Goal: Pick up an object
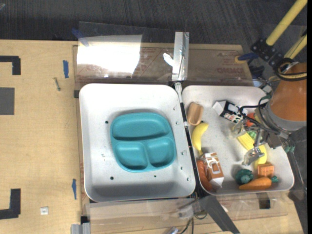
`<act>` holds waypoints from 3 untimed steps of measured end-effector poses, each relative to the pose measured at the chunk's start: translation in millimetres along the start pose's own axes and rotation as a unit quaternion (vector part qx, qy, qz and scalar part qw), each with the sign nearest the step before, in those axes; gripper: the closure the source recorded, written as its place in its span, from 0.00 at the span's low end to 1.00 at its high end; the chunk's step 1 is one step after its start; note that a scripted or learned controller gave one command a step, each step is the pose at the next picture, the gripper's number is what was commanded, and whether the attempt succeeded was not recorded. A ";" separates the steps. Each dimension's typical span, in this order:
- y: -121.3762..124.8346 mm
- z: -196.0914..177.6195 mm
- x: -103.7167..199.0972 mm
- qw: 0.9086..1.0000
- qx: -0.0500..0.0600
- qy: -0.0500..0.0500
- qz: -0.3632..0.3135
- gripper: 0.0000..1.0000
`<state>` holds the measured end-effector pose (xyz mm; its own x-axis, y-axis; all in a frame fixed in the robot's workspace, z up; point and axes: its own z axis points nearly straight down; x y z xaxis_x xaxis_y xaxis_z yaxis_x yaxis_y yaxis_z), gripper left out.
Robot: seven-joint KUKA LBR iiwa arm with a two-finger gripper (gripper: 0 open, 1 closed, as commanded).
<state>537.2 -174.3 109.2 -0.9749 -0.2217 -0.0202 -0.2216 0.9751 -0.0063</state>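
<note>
A carrot point(257, 183) lies nearest, right of the banana point(198, 136) in the right-hand bin point(216, 126). Also right of the banana, the jaws hang just above a yellow block point(245, 141); whether they are parted or clenched cannot be told.

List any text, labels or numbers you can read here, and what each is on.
No text reads clearly.
Red lettering on the cardboard behind the right bin: too blurred to read.
Print on the orange-and-white carton in the right bin: too small to read.
</note>
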 end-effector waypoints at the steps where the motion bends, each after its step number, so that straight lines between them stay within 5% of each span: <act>1: 2.8 20.6 44.1 0.999 -0.002 0.006 0.050 0.00; 2: 2.6 9.6 42.9 0.999 -0.001 0.006 0.049 1.00; 3: -7.3 -145.2 -18.9 0.991 0.001 0.001 0.132 1.00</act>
<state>554.1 -177.0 254.8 -0.9990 0.0406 -0.0188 0.0406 0.9992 -0.0037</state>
